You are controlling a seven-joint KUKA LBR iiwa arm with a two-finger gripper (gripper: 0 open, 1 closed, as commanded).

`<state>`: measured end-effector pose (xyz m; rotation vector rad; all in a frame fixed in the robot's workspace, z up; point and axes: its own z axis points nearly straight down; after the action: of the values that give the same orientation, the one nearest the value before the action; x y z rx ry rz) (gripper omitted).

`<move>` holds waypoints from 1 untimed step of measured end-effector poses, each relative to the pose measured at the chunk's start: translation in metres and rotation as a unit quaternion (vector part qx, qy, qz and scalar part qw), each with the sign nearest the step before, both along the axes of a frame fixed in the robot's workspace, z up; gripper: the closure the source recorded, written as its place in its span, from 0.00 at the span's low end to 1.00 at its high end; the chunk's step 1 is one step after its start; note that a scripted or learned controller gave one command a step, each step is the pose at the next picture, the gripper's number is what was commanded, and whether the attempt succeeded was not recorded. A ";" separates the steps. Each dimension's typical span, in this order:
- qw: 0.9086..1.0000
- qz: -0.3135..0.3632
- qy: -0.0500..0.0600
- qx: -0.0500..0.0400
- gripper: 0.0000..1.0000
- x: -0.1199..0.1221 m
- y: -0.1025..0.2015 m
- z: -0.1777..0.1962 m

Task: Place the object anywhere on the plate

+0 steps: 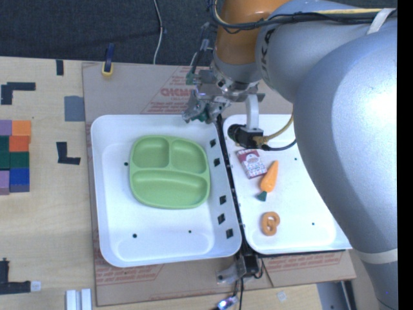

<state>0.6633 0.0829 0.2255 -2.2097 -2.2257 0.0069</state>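
Plate [170, 173]: sits in left bin [113, 237], nothing on it. Gripper [205, 112]: hangs over far rims between bins (possibly bearing something greenish; can't tell if open or closed). Likely mid-transfer; next needs shifting over plate, lowering, releasing.

Wooden bench [45, 250] — cardboard sheet [155, 89] on top; dark curtain [77, 11] behind.
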 end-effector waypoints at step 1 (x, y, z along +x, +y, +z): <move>1.000 -0.001 0.001 -0.001 1.00 -0.007 0.033 -0.004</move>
<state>0.6567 0.1162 0.2216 -2.2113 -2.2234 0.0114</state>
